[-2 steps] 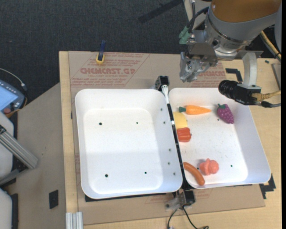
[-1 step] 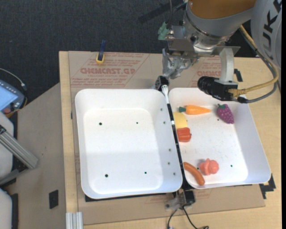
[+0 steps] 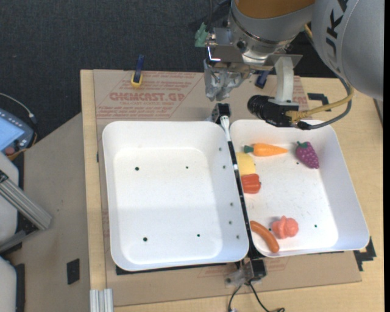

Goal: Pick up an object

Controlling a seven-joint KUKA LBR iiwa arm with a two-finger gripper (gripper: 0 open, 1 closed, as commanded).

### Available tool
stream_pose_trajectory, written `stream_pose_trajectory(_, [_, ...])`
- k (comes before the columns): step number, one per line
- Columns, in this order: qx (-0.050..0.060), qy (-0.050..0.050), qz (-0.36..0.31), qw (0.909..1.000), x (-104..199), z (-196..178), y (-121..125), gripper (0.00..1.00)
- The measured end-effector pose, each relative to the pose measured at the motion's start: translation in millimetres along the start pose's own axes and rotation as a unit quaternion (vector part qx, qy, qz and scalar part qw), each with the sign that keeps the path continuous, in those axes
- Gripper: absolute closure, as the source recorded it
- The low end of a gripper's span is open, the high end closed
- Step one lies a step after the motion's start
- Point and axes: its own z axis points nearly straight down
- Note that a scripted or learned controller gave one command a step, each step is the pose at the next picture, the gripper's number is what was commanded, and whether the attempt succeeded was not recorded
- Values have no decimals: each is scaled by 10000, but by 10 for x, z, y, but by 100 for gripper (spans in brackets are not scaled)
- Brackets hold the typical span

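We saw a bulky arm (image 3: 359,36) with smooth pale grey casing that bore part of a dark printed letter, and an orange band (image 3: 268,9) ringing it just above the wrist. Below the band sat a silvery metal flange with small fittings and a greenish part at its left. The gripper (image 3: 220,85) was dull grey metal. A black cylindrical unit (image 3: 271,111) hung beside a white bracket, trailing a yellowish cable (image 3: 332,106).

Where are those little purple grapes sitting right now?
The purple grapes lie in the right-hand bin, near its far right corner, just right of the carrot and apart from it.
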Motion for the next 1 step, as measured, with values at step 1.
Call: stream_pose_trajectory(1, [-12, 10, -14, 10000, 394, -188, -68, 100])
